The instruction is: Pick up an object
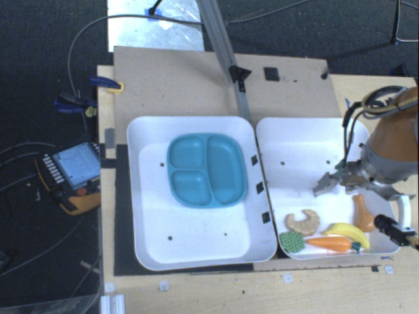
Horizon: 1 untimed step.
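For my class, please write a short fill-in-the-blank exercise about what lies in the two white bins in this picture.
1. The blue divided plate lies in the ____ bin.
2. The plate has ____ compartments.
3. The banana lies just above the ____ carrot.
4. The gripper hangs over the ____ bin.

Missing words: left; three; orange; right

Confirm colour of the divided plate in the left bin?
Light blue, plain, no pattern. The divided plate shows clearly in the camera view.
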{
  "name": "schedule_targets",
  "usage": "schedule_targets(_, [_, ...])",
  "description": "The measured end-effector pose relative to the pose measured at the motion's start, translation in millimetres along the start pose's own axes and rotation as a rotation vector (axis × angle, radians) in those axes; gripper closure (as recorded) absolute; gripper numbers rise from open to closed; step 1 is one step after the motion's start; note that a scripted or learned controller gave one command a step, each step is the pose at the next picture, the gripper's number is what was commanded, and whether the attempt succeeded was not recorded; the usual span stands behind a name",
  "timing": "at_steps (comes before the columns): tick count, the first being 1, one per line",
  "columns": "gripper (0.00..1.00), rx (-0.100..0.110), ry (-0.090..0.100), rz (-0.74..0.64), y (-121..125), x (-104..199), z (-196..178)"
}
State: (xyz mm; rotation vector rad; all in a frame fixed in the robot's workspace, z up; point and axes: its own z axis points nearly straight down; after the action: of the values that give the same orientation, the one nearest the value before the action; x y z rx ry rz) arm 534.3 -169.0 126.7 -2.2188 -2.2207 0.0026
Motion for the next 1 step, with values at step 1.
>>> schedule_targets(1, [1.0, -0.006, -0.002, -0.001, 1.8, -0.4, -14.1])
